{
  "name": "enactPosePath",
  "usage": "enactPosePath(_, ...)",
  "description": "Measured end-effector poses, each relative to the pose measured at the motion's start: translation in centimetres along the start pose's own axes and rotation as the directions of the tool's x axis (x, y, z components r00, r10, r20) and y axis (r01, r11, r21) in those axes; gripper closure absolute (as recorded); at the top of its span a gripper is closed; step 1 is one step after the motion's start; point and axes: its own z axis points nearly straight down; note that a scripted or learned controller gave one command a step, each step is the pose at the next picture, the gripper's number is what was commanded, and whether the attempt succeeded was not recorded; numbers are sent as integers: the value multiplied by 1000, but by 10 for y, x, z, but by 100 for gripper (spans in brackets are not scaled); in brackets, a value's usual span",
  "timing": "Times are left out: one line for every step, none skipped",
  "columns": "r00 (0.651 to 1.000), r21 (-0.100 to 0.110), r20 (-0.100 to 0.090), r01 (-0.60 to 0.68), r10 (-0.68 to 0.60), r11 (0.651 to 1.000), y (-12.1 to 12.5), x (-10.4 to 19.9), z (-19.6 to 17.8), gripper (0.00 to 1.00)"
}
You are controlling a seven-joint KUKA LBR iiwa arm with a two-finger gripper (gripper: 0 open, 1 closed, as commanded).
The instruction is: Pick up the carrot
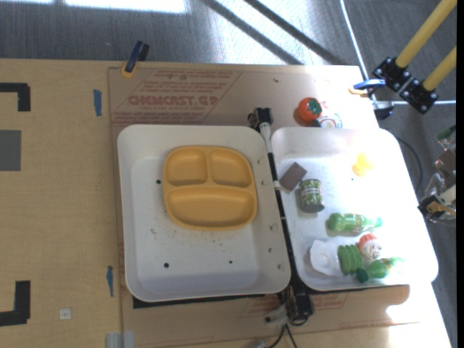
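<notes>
Carrot: cannot tell for sure which item it is. Likeliest is orange-red toy with green top (309, 110), on table (58, 194) just beyond right bin (406, 194), apart from other toys. Jumble at that bin's near corner: green ribbed piece (351, 258) touching red-white item (371, 247), green bottle (351, 222) beside. Left bin (138, 259) holds yellow divided plate (210, 187), probably left as clutter. End effector state: cannot tell. Judgement: pick not begun.
</notes>
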Motion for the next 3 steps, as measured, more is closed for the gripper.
enactPosePath(967, 3, 1, -255, 255, 967, -23, 12, 4, 100)
enactPosePath(962, 1, 0, -273, 273, 962, 26, -14, -22, 100)
enactPosePath(960, 5, 3, -279, 279, 960, 25, -14, 5, 100)
